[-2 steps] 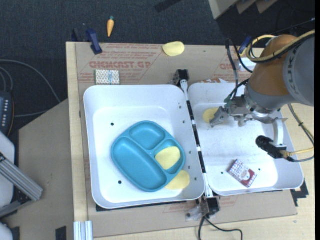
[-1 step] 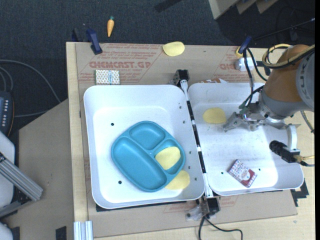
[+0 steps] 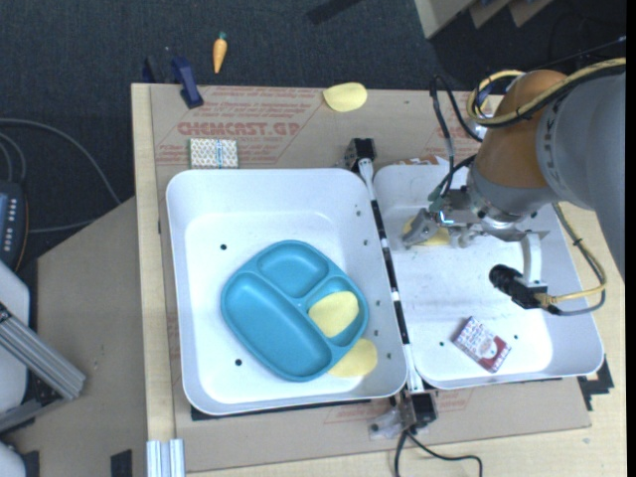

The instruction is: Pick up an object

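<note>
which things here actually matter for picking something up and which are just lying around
For the job: gripper; small red and white packet; blue divided plastic plate; yellow pieces.
Lying about, outside the bins: yellow lemon-shaped toy; small orange carrot toy; blue clip.

Bench (image 3: 248, 117) with two white bins (image 3: 199, 207)

Bright, even overhead light washes the two white bins (image 3: 199, 227) almost flat, with soft short shadows. The arm (image 3: 566, 117) at right looks slightly blurred; the dark floor (image 3: 79, 28) stays dim.
</note>
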You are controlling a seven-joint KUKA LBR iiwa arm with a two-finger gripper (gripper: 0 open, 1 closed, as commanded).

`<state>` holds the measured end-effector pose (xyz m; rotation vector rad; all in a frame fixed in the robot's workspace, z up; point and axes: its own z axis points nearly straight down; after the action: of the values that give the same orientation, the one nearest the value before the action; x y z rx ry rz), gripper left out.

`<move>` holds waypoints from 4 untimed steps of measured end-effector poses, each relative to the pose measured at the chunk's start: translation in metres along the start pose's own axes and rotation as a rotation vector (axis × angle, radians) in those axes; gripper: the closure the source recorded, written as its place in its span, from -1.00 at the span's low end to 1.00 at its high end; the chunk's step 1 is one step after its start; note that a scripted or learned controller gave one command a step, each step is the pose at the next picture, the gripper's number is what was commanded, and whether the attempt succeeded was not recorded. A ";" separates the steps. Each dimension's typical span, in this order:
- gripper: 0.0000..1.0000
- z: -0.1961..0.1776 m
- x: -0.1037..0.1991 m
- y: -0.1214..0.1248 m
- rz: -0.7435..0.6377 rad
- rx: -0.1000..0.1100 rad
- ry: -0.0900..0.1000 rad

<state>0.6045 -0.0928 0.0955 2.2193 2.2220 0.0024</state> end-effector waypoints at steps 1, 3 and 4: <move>-1.00 0.010 -0.020 0.036 0.000 0.001 -0.001; 1.00 -0.027 -0.017 -0.033 0.002 0.003 0.001; -1.00 -0.027 -0.016 -0.033 0.002 0.003 0.001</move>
<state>0.5718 -0.1093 0.1224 2.2232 2.2220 -0.0007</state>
